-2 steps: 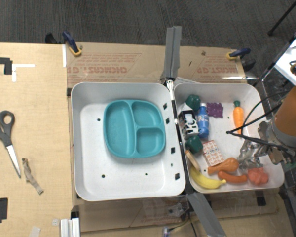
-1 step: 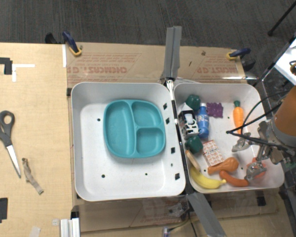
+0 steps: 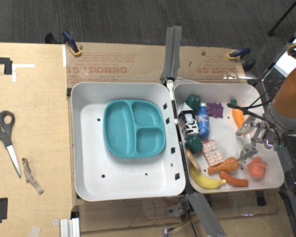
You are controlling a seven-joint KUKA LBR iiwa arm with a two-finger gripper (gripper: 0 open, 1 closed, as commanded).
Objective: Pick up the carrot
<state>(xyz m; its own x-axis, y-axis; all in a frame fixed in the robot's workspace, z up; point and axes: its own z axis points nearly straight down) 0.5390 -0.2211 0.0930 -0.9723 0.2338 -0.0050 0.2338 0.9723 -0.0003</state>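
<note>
Hand (image 3: pixel 247 141): I see it over the right bin (image 3: pixel 222 86), fingers apart, clamped on nothing.
Carrot (image 3: pixel 238 117): lies just beside it, near the bin's far right.

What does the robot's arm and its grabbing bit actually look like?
At the right edge, the arm shows a rounded orange band over grey. Black cables loop along it. The end effector is bare silvery metal, with slim parts.
</note>
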